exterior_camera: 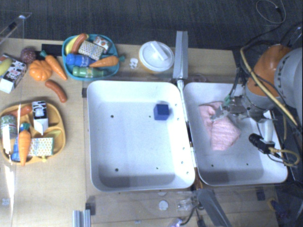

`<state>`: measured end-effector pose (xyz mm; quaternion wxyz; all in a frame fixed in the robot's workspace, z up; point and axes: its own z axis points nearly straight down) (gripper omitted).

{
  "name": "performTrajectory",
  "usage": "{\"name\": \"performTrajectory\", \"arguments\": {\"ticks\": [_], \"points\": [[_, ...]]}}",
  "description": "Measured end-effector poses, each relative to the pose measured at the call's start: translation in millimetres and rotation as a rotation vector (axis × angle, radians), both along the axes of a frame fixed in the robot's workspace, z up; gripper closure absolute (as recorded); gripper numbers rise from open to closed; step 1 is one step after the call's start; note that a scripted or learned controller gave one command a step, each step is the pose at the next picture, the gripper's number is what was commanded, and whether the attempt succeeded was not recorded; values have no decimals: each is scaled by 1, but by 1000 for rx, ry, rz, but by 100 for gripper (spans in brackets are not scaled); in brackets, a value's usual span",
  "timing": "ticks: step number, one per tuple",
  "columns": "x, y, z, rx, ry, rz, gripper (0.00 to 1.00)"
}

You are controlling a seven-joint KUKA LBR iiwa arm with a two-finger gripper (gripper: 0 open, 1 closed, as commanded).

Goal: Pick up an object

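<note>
A single camera sits fixed above the bench [71, 183] and looks down at a slant, far enough off to take in both white bins whole. The left bin [137, 174] fills the middle of the view and the right bin [236, 174] lies beside it. The bench's far edge runs along the top, with dark floor [142, 8] beyond. The arm [279, 74] enters from the right.

Crumpled pink cloth [220, 129] in right bin; blue cube [162, 111] in left.
</note>
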<state>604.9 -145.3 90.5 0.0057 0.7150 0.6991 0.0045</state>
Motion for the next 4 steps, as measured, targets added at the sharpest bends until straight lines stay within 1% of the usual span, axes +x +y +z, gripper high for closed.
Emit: {"name": "performTrajectory", "arguments": {"ticks": [1, 2, 3, 4], "points": [[-21, 31, 1, -1, 0, 121, 0], [22, 60, 0, -1, -1, 169, 0], [-19, 32, 0, -1, 1, 136, 0], [51, 18, -1, -2, 2, 153, 0]]}}
